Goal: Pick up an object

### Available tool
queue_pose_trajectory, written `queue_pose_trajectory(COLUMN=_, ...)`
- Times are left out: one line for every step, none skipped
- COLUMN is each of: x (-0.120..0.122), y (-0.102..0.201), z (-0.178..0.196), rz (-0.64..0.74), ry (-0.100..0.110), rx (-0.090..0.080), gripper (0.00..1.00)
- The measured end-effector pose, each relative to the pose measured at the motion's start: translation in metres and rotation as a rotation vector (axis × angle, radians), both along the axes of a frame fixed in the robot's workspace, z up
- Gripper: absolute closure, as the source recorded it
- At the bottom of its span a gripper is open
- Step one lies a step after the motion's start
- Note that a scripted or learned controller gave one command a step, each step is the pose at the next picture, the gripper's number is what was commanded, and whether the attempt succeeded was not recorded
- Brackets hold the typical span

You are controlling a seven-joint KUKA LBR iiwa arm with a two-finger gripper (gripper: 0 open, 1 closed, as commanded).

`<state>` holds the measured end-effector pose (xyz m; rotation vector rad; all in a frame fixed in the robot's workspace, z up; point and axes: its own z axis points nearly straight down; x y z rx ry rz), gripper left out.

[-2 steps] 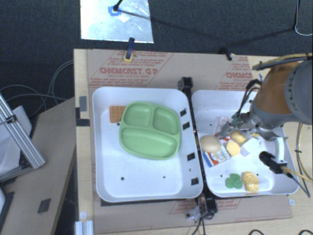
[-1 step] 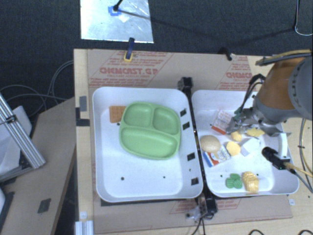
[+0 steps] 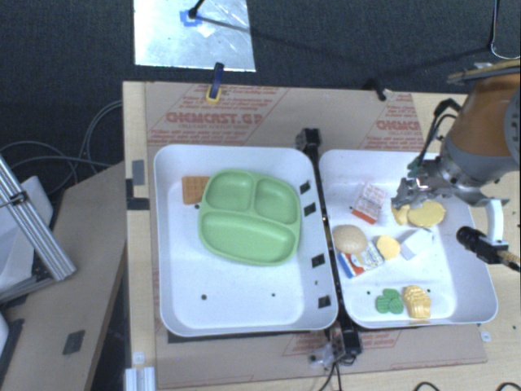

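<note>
The right bin holds several small items: a red and white packet, a beige round piece, a small yellow block, a pale yellow flat piece, a green piece and a yellow corn-like piece. My gripper hangs low over the upper right part of this bin, right next to the pale yellow piece and to the right of the packet. Nothing shows between its fingers.
The left bin holds a green divided tray with an orange cracker-like square at its upper left. A black divider with clips runs between the bins. The arm's grey body looms over the right bin's far right side.
</note>
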<state>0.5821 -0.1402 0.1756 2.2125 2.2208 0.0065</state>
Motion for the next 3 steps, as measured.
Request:
queue_pose_trajectory(x=0.001, y=0.0, z=0.052, rz=0.001, ry=0.002, rx=0.001, gripper=1.0)
queue_pose_trajectory(x=0.02, y=0.043, z=0.048, rz=0.005, ry=0.004, rx=0.003, gripper=1.0)
queue_pose_trajectory(x=0.042, y=0.095, z=0.049, rz=0.006, ry=0.003, rx=0.004, gripper=1.0)
